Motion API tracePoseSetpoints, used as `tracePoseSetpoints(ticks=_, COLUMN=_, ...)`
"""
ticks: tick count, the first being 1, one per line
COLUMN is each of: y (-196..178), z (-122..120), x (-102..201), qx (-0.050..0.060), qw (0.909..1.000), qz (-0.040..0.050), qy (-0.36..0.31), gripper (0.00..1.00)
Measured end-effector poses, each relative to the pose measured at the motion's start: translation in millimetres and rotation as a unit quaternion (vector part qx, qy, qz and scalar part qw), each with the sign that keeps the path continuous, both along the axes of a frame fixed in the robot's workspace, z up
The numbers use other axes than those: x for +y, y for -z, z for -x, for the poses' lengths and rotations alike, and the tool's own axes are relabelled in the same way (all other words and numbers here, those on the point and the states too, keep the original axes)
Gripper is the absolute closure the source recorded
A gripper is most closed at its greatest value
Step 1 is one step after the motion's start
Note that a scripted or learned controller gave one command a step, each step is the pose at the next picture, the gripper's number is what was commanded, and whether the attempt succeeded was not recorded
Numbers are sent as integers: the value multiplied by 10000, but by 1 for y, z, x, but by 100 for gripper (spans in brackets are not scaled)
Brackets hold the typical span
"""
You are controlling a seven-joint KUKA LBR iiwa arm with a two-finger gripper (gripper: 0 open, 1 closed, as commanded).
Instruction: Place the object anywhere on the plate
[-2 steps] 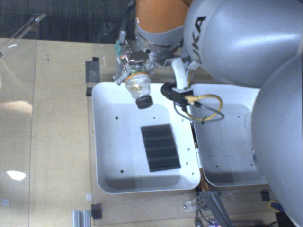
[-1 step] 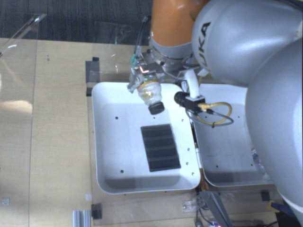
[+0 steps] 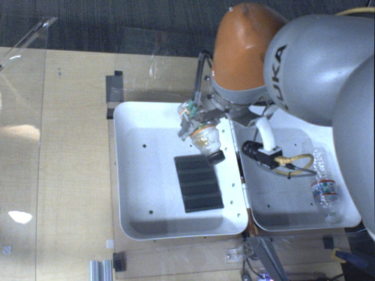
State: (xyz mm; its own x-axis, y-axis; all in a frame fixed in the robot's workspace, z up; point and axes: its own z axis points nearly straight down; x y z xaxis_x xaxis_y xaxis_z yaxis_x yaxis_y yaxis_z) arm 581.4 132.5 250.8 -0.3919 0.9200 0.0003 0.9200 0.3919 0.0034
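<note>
end effector (image 3: 198, 127) over left bin (image 3: 135, 174), just beyond dark ribbed plate (image 3: 199, 184) far edge; open or closed: cannot tell | clear roundish object (image 3: 206, 139) at its tip, just off plate, grip unclear | small black piece (image 3: 215, 156) at plate's far-right corner | right bin (image 3: 287, 204), right of plate: clear bottle (image 3: 323, 183)

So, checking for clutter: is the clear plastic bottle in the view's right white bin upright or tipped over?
Tipped over: the clear plastic bottle lies lengthwise on the white bin's floor, near its right wall.
</note>
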Motion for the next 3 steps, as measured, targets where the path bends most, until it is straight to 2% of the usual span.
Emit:
tracePoseSetpoints(ticks=1, y=23, z=39, x=-17, qx=-5, qw=9900, qz=2, qy=-1412, gripper=100)
tracePoseSetpoints(ticks=2, y=92, z=33, x=0, qx=8, qw=9987, qz=1, qy=-500, gripper=100)
tracePoseSetpoints(ticks=3, y=65, z=-20, x=-61, qx=-14, qw=9965, qz=6, qy=-839, gripper=100)
